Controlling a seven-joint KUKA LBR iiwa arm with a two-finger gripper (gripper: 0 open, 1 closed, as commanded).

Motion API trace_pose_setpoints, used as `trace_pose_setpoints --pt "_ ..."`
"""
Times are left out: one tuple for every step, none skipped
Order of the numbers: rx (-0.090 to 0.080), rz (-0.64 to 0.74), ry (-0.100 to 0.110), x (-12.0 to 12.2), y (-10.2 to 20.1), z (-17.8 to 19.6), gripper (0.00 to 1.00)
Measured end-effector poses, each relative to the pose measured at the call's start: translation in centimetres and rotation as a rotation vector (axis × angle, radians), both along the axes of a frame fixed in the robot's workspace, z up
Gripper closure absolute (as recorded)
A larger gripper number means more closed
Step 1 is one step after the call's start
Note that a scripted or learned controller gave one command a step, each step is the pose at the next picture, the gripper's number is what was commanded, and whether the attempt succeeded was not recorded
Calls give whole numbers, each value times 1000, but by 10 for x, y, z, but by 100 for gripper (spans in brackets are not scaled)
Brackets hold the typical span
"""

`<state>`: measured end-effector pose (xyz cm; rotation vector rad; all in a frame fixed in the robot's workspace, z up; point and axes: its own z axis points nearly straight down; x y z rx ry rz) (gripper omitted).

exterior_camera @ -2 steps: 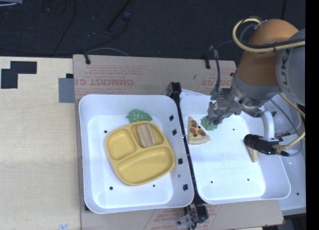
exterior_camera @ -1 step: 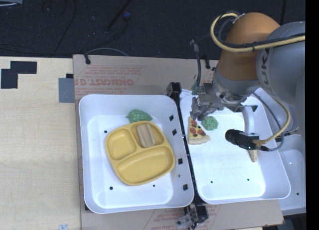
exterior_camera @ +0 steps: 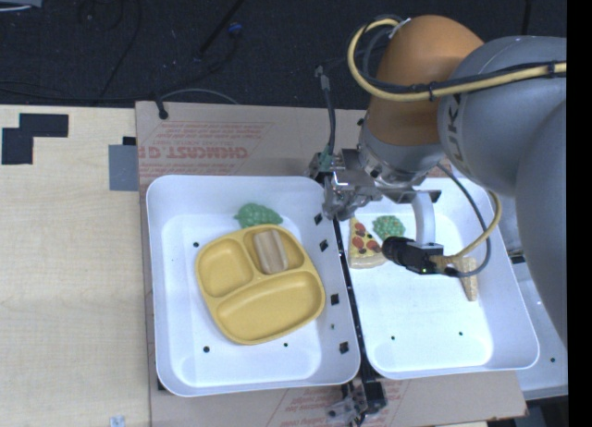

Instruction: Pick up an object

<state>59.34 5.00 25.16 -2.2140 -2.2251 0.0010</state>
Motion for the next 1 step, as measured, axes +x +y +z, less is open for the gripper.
trace_pose_setpoints --pt "-1 0 1 -2 47 -4 100"
